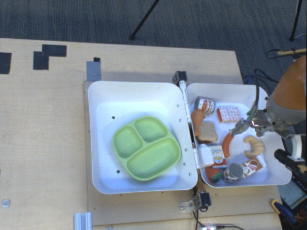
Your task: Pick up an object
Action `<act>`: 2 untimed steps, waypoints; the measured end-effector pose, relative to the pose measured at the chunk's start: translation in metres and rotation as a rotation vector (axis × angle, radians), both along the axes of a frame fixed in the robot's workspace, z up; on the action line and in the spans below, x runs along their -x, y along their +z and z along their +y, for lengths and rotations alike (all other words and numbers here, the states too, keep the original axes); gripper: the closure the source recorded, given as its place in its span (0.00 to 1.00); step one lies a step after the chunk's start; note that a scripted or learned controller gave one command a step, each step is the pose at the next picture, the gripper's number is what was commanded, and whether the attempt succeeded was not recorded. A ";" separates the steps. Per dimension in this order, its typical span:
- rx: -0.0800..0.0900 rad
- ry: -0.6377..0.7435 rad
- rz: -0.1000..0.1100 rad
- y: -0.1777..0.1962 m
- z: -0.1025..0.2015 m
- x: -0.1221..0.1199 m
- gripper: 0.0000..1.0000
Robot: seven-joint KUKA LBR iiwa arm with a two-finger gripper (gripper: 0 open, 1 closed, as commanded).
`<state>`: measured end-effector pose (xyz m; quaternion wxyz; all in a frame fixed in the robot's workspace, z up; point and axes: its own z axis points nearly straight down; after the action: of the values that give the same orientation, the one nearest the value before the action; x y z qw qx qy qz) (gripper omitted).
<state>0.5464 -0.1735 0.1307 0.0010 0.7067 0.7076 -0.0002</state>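
My gripper (pixel 244 120) hangs over the middle of the right bin (pixel 261 91), and its two fingers stand apart with nothing between them. One fingertip (pixel 238 128) is just above the top end of an orange sausage (pixel 226 145). A croissant (pixel 254 145) lies just below the gripper. A red-and-white packet (pixel 229 113) lies to its left. Further left are a slice of bread (pixel 207 132), a carrot (pixel 197 120) and a small red-labelled can (pixel 205 104).
The left bin (pixel 103 99) holds a green divided plate (pixel 146 147). At the right bin's front lie a white carton (pixel 216 153), a grey tin (pixel 233 171) and a small printed box (pixel 252 166). The arm's orange band (pixel 293 87) overhangs the right rim.
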 end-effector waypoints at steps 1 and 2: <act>-0.001 0.007 -0.016 -0.034 -0.026 0.045 0.00; -0.003 0.004 -0.004 0.068 0.088 0.029 0.00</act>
<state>0.5171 -0.0851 0.1985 0.0013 0.7051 0.7091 0.0022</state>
